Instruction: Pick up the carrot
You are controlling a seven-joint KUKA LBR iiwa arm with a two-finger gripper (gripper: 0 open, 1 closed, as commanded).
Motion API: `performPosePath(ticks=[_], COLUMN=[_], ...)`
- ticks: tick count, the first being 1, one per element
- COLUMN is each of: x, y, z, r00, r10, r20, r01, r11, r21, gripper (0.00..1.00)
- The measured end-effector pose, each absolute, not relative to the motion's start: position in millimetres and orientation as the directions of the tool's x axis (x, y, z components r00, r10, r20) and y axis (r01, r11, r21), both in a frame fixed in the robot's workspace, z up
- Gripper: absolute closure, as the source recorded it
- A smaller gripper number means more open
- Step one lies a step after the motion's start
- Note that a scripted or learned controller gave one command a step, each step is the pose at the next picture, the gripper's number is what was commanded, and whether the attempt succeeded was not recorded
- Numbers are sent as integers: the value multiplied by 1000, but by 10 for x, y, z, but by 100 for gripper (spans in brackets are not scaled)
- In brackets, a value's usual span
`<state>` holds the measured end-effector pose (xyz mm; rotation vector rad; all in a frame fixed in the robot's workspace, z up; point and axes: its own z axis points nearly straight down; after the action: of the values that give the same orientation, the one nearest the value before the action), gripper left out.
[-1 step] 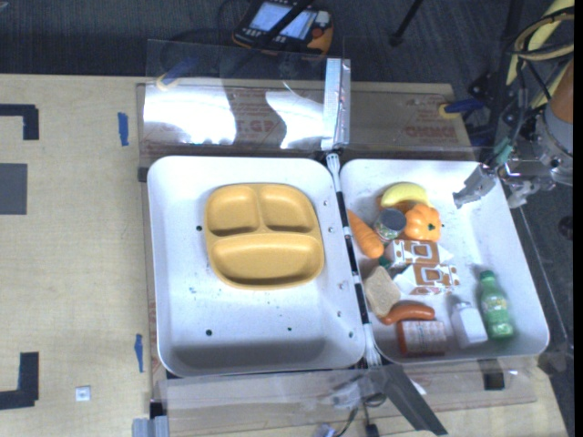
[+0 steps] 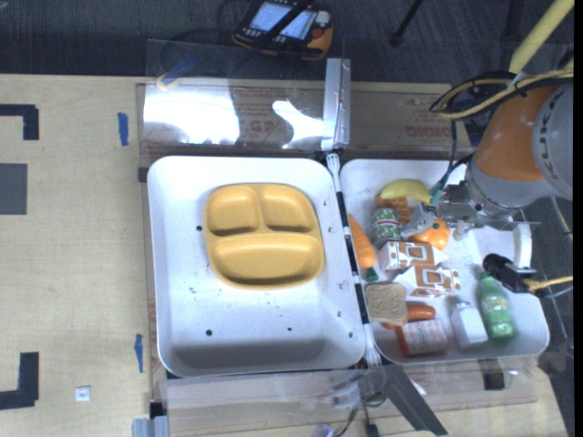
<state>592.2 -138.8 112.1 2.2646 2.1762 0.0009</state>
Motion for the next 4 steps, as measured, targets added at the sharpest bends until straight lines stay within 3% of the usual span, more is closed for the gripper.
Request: performPosePath(ticks=[1,2,3,4], x=[5871,6326,6342,6206], y=[-1744,-1748,-1743,-1179], z=[854,857,973,1664], r00=[-21,-217,-218,-418], r10=[1000,976,976,908], r20=[1,-2,-5,-3], r01=[1000,976,976,908], r11=[21,217,218,418], r21=[0,3,8,3], gripper=[0,0,100,100])
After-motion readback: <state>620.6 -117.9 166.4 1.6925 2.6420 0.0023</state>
